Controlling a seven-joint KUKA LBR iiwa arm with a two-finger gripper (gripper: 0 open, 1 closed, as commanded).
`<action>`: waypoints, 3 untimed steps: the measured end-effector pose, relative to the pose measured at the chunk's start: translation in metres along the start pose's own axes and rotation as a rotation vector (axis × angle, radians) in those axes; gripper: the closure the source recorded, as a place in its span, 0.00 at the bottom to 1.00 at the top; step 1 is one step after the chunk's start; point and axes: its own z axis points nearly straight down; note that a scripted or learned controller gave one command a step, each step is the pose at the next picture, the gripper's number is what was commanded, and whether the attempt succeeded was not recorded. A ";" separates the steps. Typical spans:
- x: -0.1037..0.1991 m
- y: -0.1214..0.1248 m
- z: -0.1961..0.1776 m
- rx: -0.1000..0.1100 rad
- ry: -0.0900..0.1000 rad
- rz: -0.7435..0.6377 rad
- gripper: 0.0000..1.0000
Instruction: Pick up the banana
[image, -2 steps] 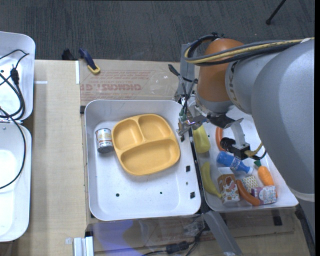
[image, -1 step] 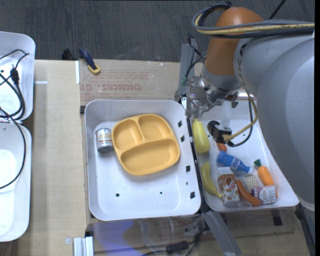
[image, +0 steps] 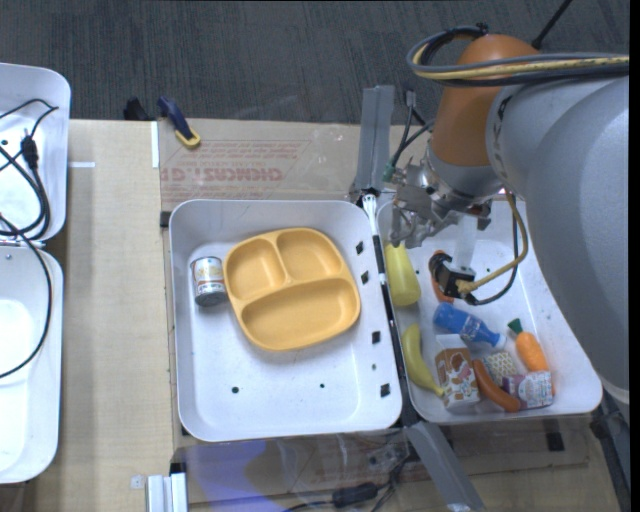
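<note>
I read the current step as the approach phase: the banana (image: 417, 357) is not yet grasped. It lies in the right bin (image: 570, 385), against the bin's left wall, near the front, curved and lengthwise along that wall. Just behind it, along the same wall, sits a paler yellow rounded item (image: 402, 276), possibly a lemon or a squash; I cannot identify it with certainty.

The gripper (image: 412, 222) hangs over the rear left part of the right bin, close above that paler yellow item and well short of the banana. From this angle I cannot tell whether the fingers are spread or closed; the wrist body and cabling mask them. Nothing is visibly held.

Other contents of the right bin crowd the banana's right side: a blue bottle (image: 467, 325), a small printed carton (image: 458, 378) touching or nearly touching the banana, a reddish sausage-shaped item (image: 495, 387) and a carrot (image: 528, 350). The left bin (image: 190, 330) carries a yellow divided plate (image: 292, 287) and a small can (image: 208, 280).

My judgement of the next move: translate the gripper toward the front of the bin until it is centred over the banana's midsection, and align the fingers across the short axis. The wall on one side and the carton on the other leave little clearance, so descent must be accurate. The risk is closing on the paler yellow item instead.
</note>
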 end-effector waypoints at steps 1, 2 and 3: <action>0.088 -0.038 0.050 0.003 0.000 0.203 1.00; 0.137 0.000 -0.027 -0.001 0.002 0.481 1.00; 0.137 -0.001 -0.026 -0.001 0.001 0.480 0.00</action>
